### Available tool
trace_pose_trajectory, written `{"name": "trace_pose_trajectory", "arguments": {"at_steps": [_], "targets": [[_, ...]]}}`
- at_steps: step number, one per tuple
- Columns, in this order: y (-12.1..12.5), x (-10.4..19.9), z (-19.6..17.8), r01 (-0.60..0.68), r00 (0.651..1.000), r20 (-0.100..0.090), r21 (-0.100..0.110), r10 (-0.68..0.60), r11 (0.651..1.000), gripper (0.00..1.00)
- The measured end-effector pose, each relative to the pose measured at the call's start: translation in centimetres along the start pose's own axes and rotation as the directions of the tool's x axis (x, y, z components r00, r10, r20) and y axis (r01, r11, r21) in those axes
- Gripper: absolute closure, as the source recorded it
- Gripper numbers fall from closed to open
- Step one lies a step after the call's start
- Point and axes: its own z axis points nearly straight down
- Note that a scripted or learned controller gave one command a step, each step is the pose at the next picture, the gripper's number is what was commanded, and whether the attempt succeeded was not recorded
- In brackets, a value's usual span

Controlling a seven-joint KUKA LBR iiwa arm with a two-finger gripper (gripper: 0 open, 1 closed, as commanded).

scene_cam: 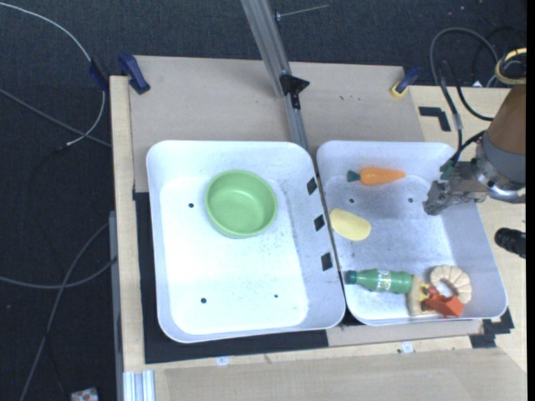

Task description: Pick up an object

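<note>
The hand (438,200) hangs over the right edge of the right bin (468,249), at the end of the grey arm (510,140) that reaches in from the right. We cannot tell how the hand is set from this slanted view, and we see no object in it.

Nearest to the hand lies the orange carrot (380,175), near the far wall of the right bin and apart from everything else. The yellow piece (349,224) rests toward the bin's left wall, also standing alone. The green bottle (383,281) lies on its side along the near wall, its base end just beside a cluster of a ring-shaped pastry toy (452,281) and a red piece (443,306). The left bin (175,224) carries a green bowl (241,203).

We judge the step in hand to be target selection and approach; no lift has begun. To do it well, we recommend the following:

1. Choose an isolated object. The carrot is nearest and has clear floor on all sides.
2. Centre the hand over the object's middle and close across its narrow width.
3. Descend vertically, keeping clear of the bin wall.
4. Avoid the cluster in the near right corner, where neighbouring pieces may block the hand or be dragged along.
</note>
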Motion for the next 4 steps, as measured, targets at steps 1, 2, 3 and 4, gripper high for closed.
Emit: {"name": "trace_pose_trajectory", "arguments": {"at_steps": [1, 2, 3, 4], "targets": [[0.3, 0.0, -5.5, 0.0, 1.0, 0.001, -0.002, 0.0, 1.0, 1.0], [1.1, 4.7, -5.1, 0.005, 1.0, -0.005, 0.009, -0.004, 1.0, 1.0], [1.8, 9.8, -4.6, 0.004, 1.0, -0.006, 0.015, -0.004, 1.0, 1.0], [2.3, 14.8, -6.1, 0.005, 1.0, -0.004, 0.005, -0.005, 1.0, 1.0]]}}
